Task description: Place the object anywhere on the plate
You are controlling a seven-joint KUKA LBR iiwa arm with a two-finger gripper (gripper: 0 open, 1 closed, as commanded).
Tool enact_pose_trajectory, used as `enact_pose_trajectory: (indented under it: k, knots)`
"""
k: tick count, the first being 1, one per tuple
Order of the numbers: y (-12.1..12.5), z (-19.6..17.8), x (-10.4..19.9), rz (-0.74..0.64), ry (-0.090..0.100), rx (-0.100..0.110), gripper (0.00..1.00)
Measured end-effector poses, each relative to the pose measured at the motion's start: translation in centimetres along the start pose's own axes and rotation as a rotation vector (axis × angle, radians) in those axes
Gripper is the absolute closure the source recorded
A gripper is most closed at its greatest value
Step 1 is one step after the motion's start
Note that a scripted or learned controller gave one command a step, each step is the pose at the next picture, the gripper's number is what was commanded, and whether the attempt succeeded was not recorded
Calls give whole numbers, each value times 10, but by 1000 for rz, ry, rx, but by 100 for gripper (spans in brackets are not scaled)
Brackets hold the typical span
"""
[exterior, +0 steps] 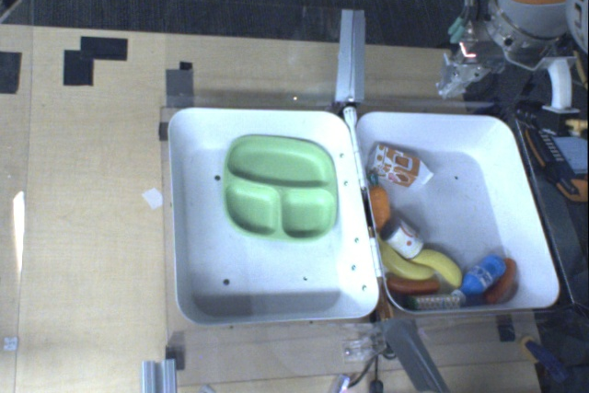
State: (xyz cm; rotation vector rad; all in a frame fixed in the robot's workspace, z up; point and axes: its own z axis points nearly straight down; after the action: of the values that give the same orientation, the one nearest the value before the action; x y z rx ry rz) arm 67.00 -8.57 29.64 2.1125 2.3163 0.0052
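Tool (460, 69) hovers beyond right bin (515, 152); grip state indiscernible. Banana (421, 266) looks light, smooth, curved; grasp mid-body. Green plate (280, 187) waits left.

grey arm (538, 9) with a rounded orange band, black cables looping beside its wrist.

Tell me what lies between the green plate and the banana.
In the camera view, the rims of the two bins meet between the green plate and the banana, with an orange carrot-like piece just beyond.
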Motion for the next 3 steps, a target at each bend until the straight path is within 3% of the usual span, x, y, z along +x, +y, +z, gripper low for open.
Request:
enact_pose_trajectory:
  k: [1,2,3]
  knots:
    - [-10,91,89,-292,3,1,100]
    - [-36,110,153,-702,4,0,100]
    - [-36,110,152,-701,4,0,0]
